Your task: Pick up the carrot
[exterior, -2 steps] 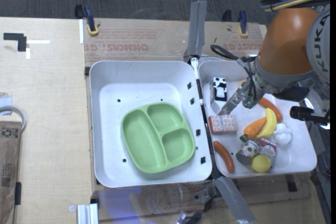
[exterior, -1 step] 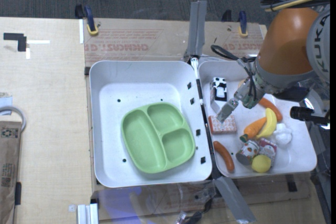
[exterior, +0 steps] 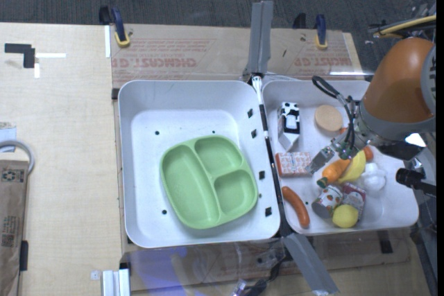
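The carrot [exterior: 334, 170] is small and orange with a green top, and it lies in the middle of the right bin [exterior: 402, 220]. It rests between a pink box [exterior: 294, 163] and a yellow banana [exterior: 354, 166]. My gripper [exterior: 333, 154] hangs directly over the carrot's upper end, very close to it or touching it. The orange band of the arm [exterior: 399, 83] rises behind it at the right. The wrist hides part of the banana and the bin's right side.
The right bin also holds a cow-patterned carton [exterior: 289, 118], a round tan biscuit [exterior: 329, 118], a red sausage [exterior: 296, 206], a lemon [exterior: 345, 216], a small packet [exterior: 326, 202] and a white item [exterior: 374, 179]. The left bin [exterior: 139, 149] holds a green divided plate [exterior: 208, 181].
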Controlling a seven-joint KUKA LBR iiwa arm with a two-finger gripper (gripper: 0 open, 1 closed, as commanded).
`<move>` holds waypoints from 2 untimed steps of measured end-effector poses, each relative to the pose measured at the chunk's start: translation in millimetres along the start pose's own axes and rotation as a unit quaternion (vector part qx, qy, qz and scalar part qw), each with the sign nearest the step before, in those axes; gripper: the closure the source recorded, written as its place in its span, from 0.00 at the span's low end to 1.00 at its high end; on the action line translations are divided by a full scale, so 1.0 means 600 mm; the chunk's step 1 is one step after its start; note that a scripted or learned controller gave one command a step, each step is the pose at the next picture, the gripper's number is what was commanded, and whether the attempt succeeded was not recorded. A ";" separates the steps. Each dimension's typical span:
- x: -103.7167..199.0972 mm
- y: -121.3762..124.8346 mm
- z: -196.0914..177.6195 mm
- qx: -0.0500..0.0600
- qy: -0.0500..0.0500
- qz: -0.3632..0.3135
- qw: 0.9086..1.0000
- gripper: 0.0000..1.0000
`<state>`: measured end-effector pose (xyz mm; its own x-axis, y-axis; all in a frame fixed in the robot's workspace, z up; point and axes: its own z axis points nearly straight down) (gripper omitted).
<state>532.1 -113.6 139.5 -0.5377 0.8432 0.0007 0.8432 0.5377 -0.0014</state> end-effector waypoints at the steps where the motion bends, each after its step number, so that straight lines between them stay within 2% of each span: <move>1: -0.038 -0.037 0.082 0.000 0.000 0.043 0.999 0.00; 2: -0.039 -0.037 0.068 0.000 0.000 0.043 0.999 1.00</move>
<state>525.8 -145.2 99.0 -0.4625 0.8866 0.0013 0.8866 0.4625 -0.0019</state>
